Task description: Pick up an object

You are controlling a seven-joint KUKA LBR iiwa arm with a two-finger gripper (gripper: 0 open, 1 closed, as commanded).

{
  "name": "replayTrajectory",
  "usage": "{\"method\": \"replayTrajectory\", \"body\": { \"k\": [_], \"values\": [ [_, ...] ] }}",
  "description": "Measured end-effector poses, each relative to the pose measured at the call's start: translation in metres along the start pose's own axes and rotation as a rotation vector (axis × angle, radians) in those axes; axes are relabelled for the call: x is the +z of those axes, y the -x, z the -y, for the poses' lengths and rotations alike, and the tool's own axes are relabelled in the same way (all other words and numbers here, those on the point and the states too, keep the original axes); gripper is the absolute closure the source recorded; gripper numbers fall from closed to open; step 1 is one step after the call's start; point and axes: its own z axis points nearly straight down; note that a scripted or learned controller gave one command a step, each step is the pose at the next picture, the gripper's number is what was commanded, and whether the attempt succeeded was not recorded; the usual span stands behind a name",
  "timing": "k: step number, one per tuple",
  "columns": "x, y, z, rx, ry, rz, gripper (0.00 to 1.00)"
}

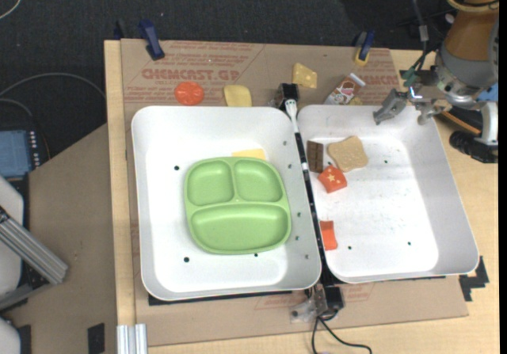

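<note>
My gripper (pixel 407 108) hangs over the far edge of the right bin (pixel 444 210), open, with nothing between its fingers. In that bin's near-left part lie a tan bread slice (pixel 348 153), a dark brown block (pixel 315 157) and a red-orange cube (pixel 333 179), all to the left of and nearer than the gripper. A small orange piece (pixel 326 235) sits at the bin's left rim. The left bin (pixel 154 186) holds a green divided plate (pixel 236 203) with a pale yellow piece (pixel 249 154) tucked behind it.
On the cardboard behind the bins lie an orange-red round piece (pixel 189 93), a yellow lump (pixel 237 96), a yellow wedge (pixel 304 75), a small packet (pixel 342 92) and a black item (pixel 288 94). Blue clamps (pixel 150 39) hold the board's far edge.
</note>
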Motion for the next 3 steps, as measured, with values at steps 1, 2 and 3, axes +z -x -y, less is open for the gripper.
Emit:
{"method": "replayTrajectory", "body": {
  "k": [1,2,3],
  "values": [
    [0.061,-0.036,0.072,-0.003,-0.025,-0.013,0.00],
    [0.083,-0.085,0.099,-0.004,-0.001,-0.006,0.00],
    [0.040,0.003,-0.010,-0.006,0.002,-0.001,0.00]
  ]
}}
